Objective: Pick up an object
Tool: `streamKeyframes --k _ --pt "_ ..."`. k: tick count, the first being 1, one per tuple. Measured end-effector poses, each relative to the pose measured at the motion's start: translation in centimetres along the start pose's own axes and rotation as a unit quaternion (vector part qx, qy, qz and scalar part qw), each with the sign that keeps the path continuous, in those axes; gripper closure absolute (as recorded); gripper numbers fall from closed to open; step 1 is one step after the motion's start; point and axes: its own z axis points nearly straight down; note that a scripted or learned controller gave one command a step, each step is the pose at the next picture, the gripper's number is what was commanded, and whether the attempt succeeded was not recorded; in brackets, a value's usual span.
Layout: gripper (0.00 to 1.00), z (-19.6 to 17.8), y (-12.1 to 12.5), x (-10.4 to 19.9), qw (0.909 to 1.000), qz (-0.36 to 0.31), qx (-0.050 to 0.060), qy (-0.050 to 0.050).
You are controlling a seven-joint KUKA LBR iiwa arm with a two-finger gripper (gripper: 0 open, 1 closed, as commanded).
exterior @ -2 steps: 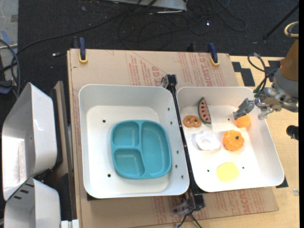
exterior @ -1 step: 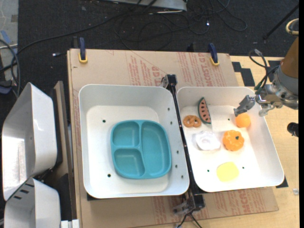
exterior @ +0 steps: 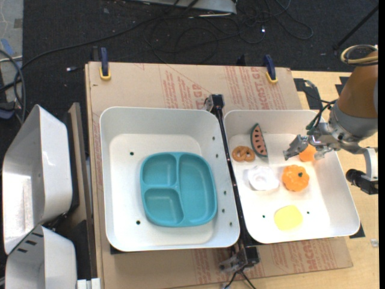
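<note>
My gripper (exterior: 308, 144) hangs over the upper right part of the right bin (exterior: 337, 221). A small orange piece (exterior: 307, 155) sits directly under it, partly covered by it. Just below and to the left lies a round orange fruit (exterior: 295, 178). A white crumpled object (exterior: 261, 177) rests left of that fruit. A yellow disc (exterior: 288, 217) lies near the bin's front. A brown pretzel (exterior: 243, 154) and a watermelon slice (exterior: 258, 140) lie at the bin's upper left.
The left bin (exterior: 114, 161) holds a teal divided tray (exterior: 178, 189). A black divider (exterior: 227, 155) runs between the bins. The arm's grey and orange wrist (exterior: 358, 101) reaches in from the right above the bin's rim.
</note>
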Motion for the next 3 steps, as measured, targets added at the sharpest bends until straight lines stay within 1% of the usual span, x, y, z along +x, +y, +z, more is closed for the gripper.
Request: streamKeyframes --k 1,2,3 --pt "0.00 5.3 0.0 0.1 1.0000 0.000 0.000 0.000" --pt "1.00 4.0 0.1 0.0 1.0000 0.000 -0.003 -0.001" --pt "1.00 -0.3 0.3 -0.1 1.0000 -0.001 -0.004 -0.001"
